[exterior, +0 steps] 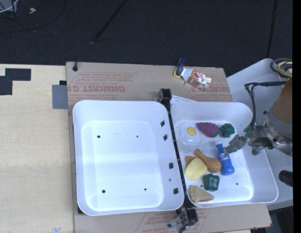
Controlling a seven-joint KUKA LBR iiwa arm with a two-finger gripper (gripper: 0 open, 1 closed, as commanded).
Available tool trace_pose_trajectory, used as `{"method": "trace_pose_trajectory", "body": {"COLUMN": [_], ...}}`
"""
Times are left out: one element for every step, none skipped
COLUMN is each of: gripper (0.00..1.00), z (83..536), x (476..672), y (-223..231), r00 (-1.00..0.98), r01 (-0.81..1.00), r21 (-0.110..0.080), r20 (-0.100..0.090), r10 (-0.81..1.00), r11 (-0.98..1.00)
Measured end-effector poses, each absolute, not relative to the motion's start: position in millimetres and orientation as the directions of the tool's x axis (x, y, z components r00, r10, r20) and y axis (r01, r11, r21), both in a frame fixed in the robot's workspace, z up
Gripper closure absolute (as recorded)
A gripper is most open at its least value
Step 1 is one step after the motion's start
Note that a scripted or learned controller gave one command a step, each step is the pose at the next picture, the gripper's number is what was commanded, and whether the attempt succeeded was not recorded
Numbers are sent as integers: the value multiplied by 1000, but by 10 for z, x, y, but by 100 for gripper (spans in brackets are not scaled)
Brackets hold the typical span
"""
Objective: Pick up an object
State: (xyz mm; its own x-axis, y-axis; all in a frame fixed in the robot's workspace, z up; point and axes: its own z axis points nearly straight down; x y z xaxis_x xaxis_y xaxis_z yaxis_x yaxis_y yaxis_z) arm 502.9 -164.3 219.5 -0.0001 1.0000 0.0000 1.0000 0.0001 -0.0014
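gripper (234,145) beside blue bottle (225,160).

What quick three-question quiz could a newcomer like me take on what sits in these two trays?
1. True or false: the toys lie in the right bin.
2. What lies nearest the end effector? A) blue bottle B) yellow lemon C) purple grapes
3. What colour is the toy just below the bottle?

Key: 1 true; 2 A; 3 green.
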Motion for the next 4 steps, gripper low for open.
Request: {"method": "trace_pose_trajectory", "body": {"gripper": [0, 0, 0, 0], "z": [933, 870, 879, 879], "x": [5376, 6016, 6437, 6241], "y": [-1546, -983, -842, -1191], "r00": [-4, -7, -3, 2], "r01": [1000, 1000, 1000, 1000], "r21": [-5, 0, 1, -4], "r20": [6, 3, 1, -1], "r10": [1000, 1000, 1000, 1000], "r11": [4, 7, 3, -2]}}
